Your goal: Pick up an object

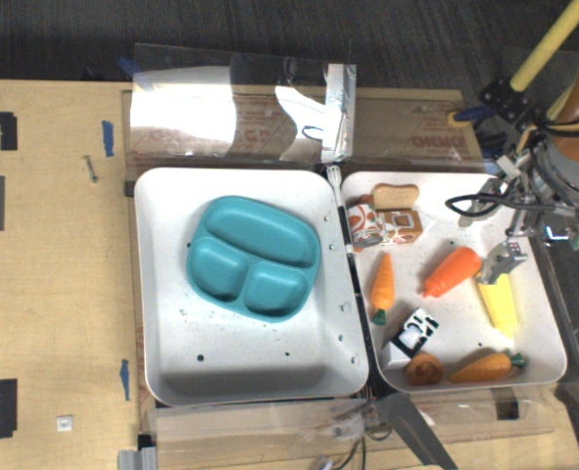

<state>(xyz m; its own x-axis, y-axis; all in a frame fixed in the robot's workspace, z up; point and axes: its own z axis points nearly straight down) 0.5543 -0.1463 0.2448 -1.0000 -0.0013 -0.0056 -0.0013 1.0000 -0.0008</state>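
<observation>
Yellow piece (500, 304) in the right bin (465, 225), close to the right wall and just below the gripper (507, 259); judged the likeliest target, going only by nearness. Cannot tell whether the gripper is open or closed: too small, dark and cluttered with cable to read.

Risks, as judgement:
- Right bin wall just beside the target: little room on that side, so could bump the rim or shove the bin.
- Large orange carrot (453, 270) near the gripper's other side: could be nudged, or caught instead of the yellow piece.
- Yellow piece lying flat and slanted, looking smooth and rounded: could roll or squirt out under a closing grip, or be pushed against the wall rather than lifted.
- Bottom carrot (483, 366) near the yellow piece's lower end: could be knocked if the piece slides.

Hard to make out:
- Arm (566, 169) cut off at the right edge, wrist tangled in black cable (468, 204).
- Patterned packet (387, 225), with a bread-like slice (395, 197) right behind it; cannot tell whether overlapping or only touching.
- Black-and-white item (413, 333) and brown lump (425, 368): identity unclear.
</observation>
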